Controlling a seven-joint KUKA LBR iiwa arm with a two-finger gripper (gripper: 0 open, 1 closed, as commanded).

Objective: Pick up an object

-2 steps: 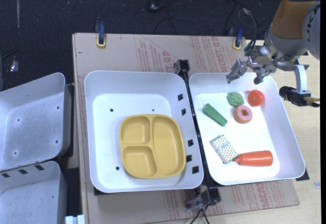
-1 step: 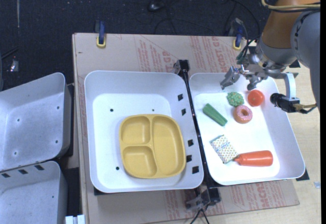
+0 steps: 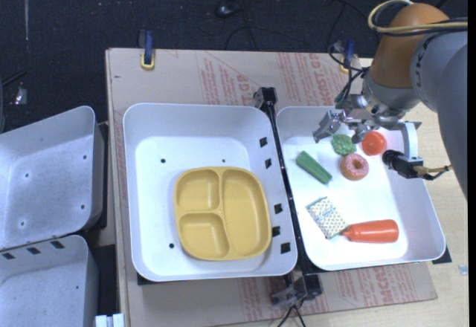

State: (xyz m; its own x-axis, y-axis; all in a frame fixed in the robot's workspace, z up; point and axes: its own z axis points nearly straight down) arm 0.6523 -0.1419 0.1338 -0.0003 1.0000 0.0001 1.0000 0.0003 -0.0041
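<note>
Gripper (image 3: 343,127) low over right bin's (image 3: 428,232) far edge, just above green lumpy item (image 3: 343,145); whether it grips anything — cannot tell; red ball (image 3: 373,143) and pink ring (image 3: 355,166) crowd close — risk: nudging neighbours, glancing off, closing on nothing.

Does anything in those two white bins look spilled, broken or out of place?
Nothing stands out. The yellow tray lies flat in the left bin. In the right bin, the green stick, donut, tomato, broccoli, packet and carrot lie loosely scattered, none visibly damaged.
</note>
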